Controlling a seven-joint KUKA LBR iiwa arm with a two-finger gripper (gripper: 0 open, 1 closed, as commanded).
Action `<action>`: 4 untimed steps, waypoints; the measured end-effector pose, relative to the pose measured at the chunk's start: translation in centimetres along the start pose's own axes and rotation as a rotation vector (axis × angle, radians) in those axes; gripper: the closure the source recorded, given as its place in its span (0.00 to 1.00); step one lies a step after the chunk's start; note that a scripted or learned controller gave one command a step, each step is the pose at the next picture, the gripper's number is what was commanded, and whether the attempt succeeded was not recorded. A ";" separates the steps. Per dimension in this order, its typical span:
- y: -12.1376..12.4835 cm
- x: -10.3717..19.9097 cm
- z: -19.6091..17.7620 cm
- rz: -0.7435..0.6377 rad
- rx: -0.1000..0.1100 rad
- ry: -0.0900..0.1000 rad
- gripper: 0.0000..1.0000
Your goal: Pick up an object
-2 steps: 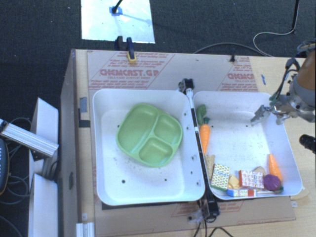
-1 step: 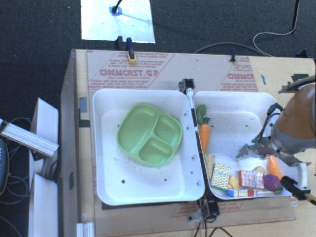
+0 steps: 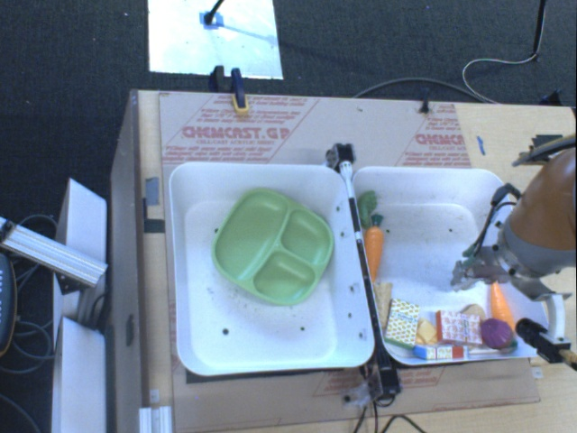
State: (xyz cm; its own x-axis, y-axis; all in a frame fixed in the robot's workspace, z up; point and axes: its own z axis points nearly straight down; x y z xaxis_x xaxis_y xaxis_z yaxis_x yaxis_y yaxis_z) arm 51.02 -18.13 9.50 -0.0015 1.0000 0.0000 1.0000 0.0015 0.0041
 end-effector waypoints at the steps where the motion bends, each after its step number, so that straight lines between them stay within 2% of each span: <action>1: 0.0 0.0 0.0 -0.001 0.000 0.000 0.00; 2: 0.1 0.0 -1.0 -0.001 -0.002 0.000 1.00; 3: 0.1 0.0 -1.0 -0.001 -0.002 0.000 0.00; 4: -2.0 -1.9 0.9 -0.006 0.000 0.010 0.00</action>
State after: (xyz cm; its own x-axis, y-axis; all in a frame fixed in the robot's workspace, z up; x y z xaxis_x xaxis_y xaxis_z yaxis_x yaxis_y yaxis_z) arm 48.99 -20.08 8.55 -0.0079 0.9999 0.0098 1.0000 0.0078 0.0040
